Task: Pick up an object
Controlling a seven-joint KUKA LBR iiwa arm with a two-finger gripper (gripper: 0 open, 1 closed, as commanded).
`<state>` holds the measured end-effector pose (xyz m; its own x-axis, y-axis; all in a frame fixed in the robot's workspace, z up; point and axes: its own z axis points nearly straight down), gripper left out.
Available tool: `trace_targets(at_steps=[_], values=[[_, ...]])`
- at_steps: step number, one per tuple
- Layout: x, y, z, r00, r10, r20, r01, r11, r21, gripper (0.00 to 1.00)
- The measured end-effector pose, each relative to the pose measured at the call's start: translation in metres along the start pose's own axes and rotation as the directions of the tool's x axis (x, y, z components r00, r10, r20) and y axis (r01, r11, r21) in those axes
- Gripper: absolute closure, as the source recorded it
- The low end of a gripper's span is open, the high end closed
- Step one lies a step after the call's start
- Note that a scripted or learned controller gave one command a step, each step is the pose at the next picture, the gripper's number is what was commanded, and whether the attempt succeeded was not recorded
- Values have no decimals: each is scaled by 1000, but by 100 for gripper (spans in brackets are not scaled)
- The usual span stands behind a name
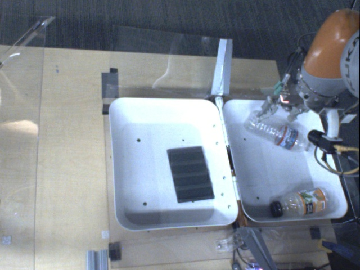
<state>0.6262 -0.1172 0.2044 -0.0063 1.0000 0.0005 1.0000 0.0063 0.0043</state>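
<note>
Clear bottle: lying in right bin, upper part | hand: directly above bottle's neck end, finger state cannot be told | capped bottle: right bin's near edge | dark ribbed block: left bin.

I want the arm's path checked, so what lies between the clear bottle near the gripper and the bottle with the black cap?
In the camera view, only bare white bin floor separates the clear bottle from the black-capped bottle.

Grey arm with orange band, black cables trailing.
</note>
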Motion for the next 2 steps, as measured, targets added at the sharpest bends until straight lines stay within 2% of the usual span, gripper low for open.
trace_targets(at_steps=[1, 2], values=[[-57, 7, 70, 1000, 16, 0, -16, 1000, -12, 0], [-58, 6, 92, 998, -66, -5, 66, 997, -37, 0]])
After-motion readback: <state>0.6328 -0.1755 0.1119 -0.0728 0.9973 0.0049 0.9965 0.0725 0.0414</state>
